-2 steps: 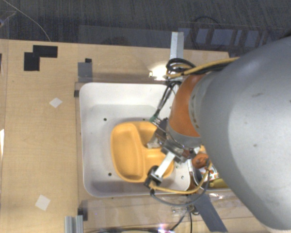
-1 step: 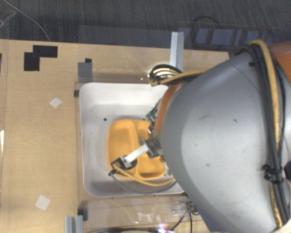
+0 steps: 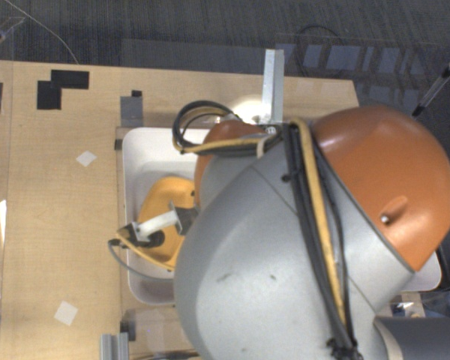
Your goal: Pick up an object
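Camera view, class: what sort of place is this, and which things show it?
Probably a robotics lab or test bench: a big grey and orange robot arm reaches over a white bin set into a wooden bench, with cables trailing.

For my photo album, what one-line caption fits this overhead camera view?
A big grey-and-orange robot arm leans over a white bin, its wrist low beside a yellow object inside.

Grey and orange over white and pale wood

The arm [image 3: 285,276] is grey with orange caps; the bin [image 3: 139,163] white, a yellow object [image 3: 165,197] inside; the desk [image 3: 52,223] light wood with black patches.
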You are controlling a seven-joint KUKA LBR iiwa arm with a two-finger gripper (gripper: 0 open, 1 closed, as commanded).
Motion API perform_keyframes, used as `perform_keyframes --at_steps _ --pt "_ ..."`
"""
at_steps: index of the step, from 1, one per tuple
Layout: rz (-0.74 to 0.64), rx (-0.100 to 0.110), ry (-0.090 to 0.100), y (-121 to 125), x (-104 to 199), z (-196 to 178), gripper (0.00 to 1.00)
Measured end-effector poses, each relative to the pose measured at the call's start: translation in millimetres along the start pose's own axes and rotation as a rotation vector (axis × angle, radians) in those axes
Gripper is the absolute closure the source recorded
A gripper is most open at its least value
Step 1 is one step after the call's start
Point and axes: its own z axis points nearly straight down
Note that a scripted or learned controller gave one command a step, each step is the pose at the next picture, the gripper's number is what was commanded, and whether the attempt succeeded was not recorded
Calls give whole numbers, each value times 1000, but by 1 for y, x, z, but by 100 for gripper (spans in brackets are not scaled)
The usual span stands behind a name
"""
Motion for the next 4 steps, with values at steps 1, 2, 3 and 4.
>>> perform_keyframes --at_steps 1,2,3,4 --pt "-58 23 5 -29 3 -79 0" --pt "-237 19 1 -15 49 -29 0" --pt "-253 19 2 52 -7 -42 0" --pt "-214 22 2 -26 0 -53 0"
